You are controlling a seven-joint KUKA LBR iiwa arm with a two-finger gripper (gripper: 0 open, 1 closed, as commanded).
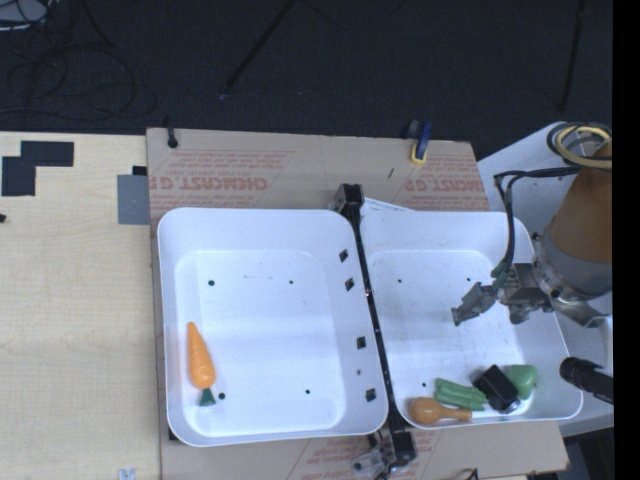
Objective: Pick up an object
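Objects lie in both bins on the tabletop: a carrot (200,358) sits near the left bin's (255,226) front-left corner, while a green pod (460,395), a pear (438,411), a black block (496,387) and a green lump (521,377) cluster at the right bin's (440,230) front edge. The gripper (472,308) hangs over the right bin's middle, fingers spread and holding nothing.

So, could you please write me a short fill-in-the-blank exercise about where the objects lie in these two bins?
1. The toy carrot lies in the ____ bin.
2. The gripper hangs over the ____ bin.
3. The black object lies between the green bean pod and a ____ object.
4. The carrot's tip is dark ____.

Missing words: left; right; green; green
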